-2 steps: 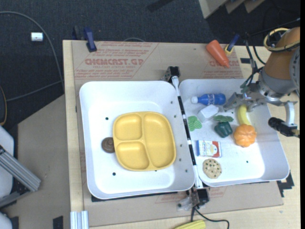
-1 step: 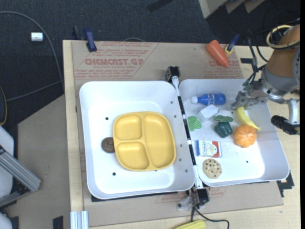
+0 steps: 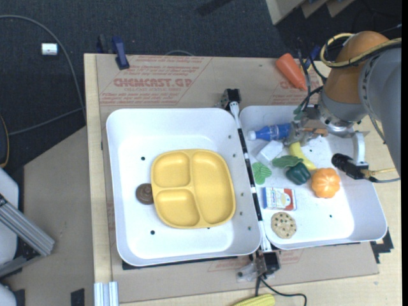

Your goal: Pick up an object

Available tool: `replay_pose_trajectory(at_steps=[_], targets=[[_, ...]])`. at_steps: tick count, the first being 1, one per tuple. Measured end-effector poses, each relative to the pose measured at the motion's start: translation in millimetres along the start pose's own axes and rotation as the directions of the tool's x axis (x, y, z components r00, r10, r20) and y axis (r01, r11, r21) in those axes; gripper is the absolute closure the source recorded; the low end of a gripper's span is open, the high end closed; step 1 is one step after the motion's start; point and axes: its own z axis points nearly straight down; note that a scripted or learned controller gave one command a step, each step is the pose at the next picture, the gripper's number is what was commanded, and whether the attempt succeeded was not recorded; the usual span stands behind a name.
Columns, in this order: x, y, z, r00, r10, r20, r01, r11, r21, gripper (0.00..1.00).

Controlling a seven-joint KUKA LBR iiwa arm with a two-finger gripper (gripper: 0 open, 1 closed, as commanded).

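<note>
The arm reaches in from the right and hangs its pincer (image 3: pixel 305 129) low over the back of the right bin (image 3: pixel 366 222), right above a cluster of small things. Whether the pincer is spread or pressed together I cannot tell from here; the wrist and cabling hide its tips. Just to its left lies a blue bottle (image 3: pixel 271 132) on its side, long axis running left to right, cap end toward the bin divider. Directly under and slightly in front of the pincer is a yellow banana-like piece (image 3: pixel 298 153), slanted toward the front right, with a dark green toy vegetable (image 3: pixel 294 169) touching it below. An orange fruit (image 3: pixel 326 182) sits further front and right, well within reach, and a small snack packet (image 3: pixel 278 198) and a cookie (image 3: pixel 283 224) lie nearer the front edge. The left bin (image 3: pixel 127 171) holds a yellow divided tray (image 3: pixel 191 188) with a brown disc (image 3: pixel 145 193) beside it. To my eye the yellow piece is the nearest candidate: almost straight down, so the move needs little sideways travel, though the crowding could spoil the grasp.
</note>
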Motion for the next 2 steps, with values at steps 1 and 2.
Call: replay_pose_trajectory(at_steps=[1,2], targets=[[37,-23,-3,1.0,0.008,0.02,-0.008,1.0,-0.012,1.0],[90,-43,-101,1.0,0.0,0.002,0.0,1.0,-0.006,1.0]])
